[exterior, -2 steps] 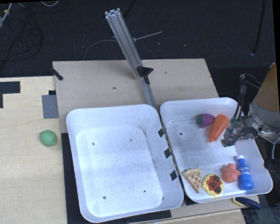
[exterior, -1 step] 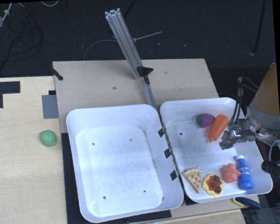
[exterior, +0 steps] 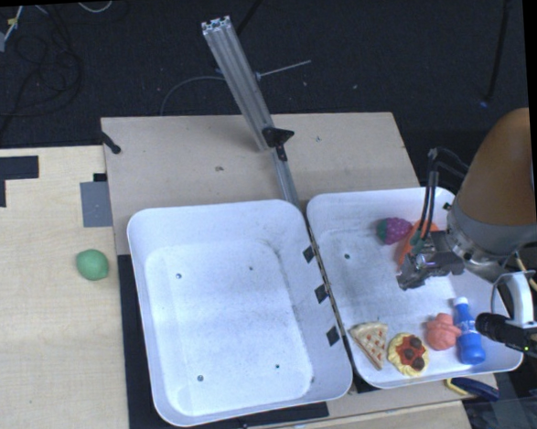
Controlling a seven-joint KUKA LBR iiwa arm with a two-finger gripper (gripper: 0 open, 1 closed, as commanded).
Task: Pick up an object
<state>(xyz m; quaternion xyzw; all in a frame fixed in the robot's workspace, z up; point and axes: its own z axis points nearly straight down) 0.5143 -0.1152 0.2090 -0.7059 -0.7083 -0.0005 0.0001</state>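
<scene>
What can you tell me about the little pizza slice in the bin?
The pizza slice is a small toy wedge, tan with red spots, plastic-looking. It lies flat on the floor of the right bin, near its front edge, tip pointing to the front. Just right of it sits a round red and yellow toy, very close, maybe touching.

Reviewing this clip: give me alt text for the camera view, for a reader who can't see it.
A grey robot arm reaches in from the right, its gripper low over the right bin, near a pink-and-green toy. Along that bin's near edge lie a pizza slice, a round pizza toy, a pink lump and a blue bottle. A green ball sits on the bench left of the left bin.
</scene>
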